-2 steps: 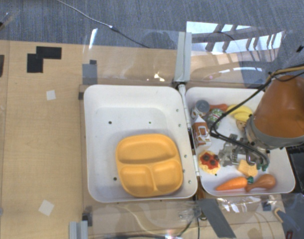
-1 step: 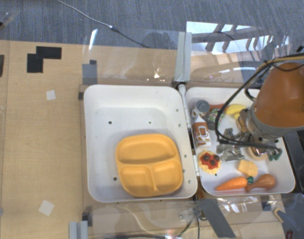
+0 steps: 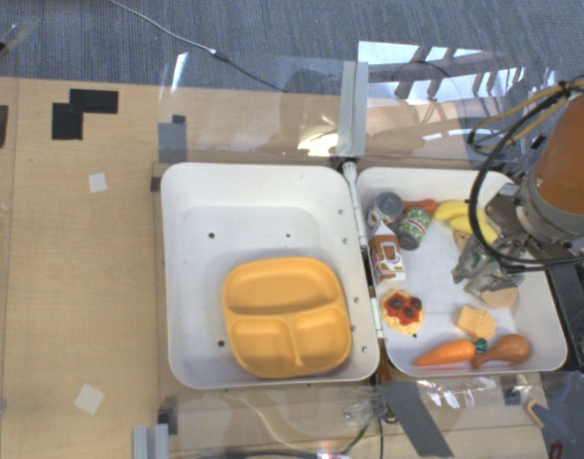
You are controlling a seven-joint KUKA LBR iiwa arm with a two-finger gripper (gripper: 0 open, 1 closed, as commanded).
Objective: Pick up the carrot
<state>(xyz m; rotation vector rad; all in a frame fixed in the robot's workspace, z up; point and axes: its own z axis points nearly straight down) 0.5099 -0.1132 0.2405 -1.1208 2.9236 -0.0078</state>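
The carrot (image 3: 445,353) is orange with a green top and lies flat near the front edge of the right bin (image 3: 550,352), pointing left. My gripper (image 3: 482,272) hangs over the right part of that bin, well behind the carrot and apart from it. A tan rounded item (image 3: 502,297) lies just below the gripper. The arm's orange band (image 3: 571,156) rises above it at the right.
A brown rounded item (image 3: 509,349) touches the carrot's green end, with a yellow cracker (image 3: 475,321) just behind. Farther left and back lie a pizza slice (image 3: 403,310), a brown carton (image 3: 387,257), a green can (image 3: 414,228) and a banana (image 3: 460,216). The left bin (image 3: 196,208) holds a yellow divided plate (image 3: 287,315).
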